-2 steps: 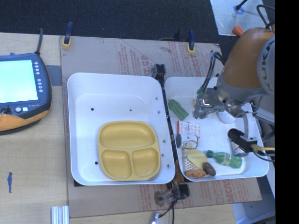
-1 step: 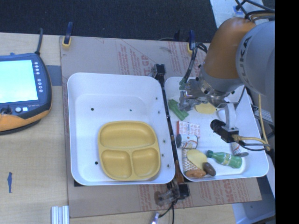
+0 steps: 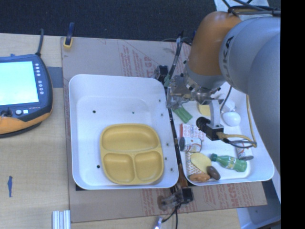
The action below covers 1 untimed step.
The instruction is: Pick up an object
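My gripper (image 3: 177,100) hangs low over the upper left corner of the right bin (image 3: 261,174), close to the wall between the two bins. Just below it lies a flat green piece (image 3: 182,114). I see nothing held in the gripper. Further down the right bin are a red and white packet (image 3: 191,131), a yellow piece (image 3: 200,162), a green bottle (image 3: 229,162) on its side and two small brown pieces (image 3: 206,175). A white egg-shaped thing (image 3: 232,118) rests to the right of the wrist. The arm hides the bin's upper part.
The left bin (image 3: 90,104) holds a yellow divided plate (image 3: 132,152) in its lower half. A tablet-like control pendant (image 3: 21,92) lies on the bench at far left. Cables and clamps sit along the wall between the bins.
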Tool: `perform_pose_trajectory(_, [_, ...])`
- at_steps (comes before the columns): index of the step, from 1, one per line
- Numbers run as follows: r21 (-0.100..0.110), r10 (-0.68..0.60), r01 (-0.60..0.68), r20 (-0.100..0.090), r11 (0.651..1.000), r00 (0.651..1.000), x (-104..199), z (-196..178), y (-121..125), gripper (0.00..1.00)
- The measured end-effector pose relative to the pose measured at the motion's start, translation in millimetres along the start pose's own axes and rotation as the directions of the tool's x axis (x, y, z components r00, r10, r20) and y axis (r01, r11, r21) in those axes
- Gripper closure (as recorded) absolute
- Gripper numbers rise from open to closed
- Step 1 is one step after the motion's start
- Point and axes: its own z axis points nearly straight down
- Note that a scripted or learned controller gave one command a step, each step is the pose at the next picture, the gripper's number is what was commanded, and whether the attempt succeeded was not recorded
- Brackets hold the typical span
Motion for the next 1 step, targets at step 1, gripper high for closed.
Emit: perform_pose_trajectory(1, [-0.001, 0.005, -0.005, -0.001, 1.0, 1.0, -45.6, -48.1, -15.8, 1.0])
